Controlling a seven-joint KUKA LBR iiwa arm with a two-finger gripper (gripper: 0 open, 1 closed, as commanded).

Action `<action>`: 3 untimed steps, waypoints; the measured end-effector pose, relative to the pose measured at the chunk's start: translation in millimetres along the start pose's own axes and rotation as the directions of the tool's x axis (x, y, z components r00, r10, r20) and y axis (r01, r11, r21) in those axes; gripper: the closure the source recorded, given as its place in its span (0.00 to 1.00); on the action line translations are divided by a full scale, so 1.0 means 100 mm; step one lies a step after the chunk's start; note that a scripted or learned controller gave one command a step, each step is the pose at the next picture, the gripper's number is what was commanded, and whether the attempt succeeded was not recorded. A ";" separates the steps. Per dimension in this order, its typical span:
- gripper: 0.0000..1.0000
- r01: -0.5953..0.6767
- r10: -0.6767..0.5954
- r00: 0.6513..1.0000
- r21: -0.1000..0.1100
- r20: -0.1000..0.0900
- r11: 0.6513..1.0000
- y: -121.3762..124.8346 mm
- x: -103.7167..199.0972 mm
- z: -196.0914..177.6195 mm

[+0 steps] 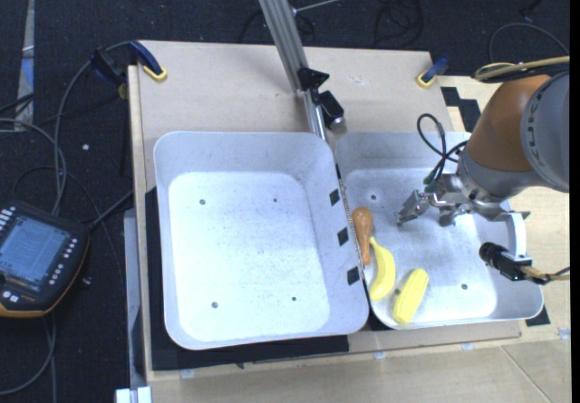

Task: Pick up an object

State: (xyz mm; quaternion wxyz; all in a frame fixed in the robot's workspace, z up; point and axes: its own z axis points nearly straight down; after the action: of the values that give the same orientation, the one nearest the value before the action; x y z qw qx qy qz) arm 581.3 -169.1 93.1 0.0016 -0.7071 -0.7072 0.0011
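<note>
My arm (521, 134), grey with an orange band above the wrist, reaches in from the right over the right bin (507, 306) on the wooden bench (227, 89), with my pincer (410, 210) hanging above the upper middle of that bin's floor. Its dark fingers (405, 213) point left toward the wall the two bins share, and nothing sits between them; whether they are spread or pressed together I cannot tell from this slanted look down. Three objects lie in the right bin, all well apart from my pincer and closer to the front left of the bin: a slim orange-brown piece, perhaps a carrot (363, 227), lying along the dividing wall; a yellow banana (383, 271) just below it, touching its lower end; and a stubby yellow object (410, 294), just beside the banana, nearest the front rim. The left bin (172, 157) sits alongside, its floor speckled grey. A slanted metal rail (281, 16) runs from the top of the scene down to the rear corner where the bins meet. Yellow clamps (154, 71) grip the bench's far corners, and a handheld control pendant (32, 256) lies on the dark floor at left.
</note>
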 end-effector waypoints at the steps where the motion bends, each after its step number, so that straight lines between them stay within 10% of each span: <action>1: 1.00 0.000 0.000 1.000 -0.004 0.001 1.000 0.01 -0.01 -0.12; 3: 1.00 0.000 0.000 1.000 -0.007 0.001 1.000 0.07 0.01 -0.98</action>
State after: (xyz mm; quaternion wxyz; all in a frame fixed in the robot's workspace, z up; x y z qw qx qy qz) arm 588.8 -168.6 191.0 -0.0016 -0.7069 -0.7073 -0.0011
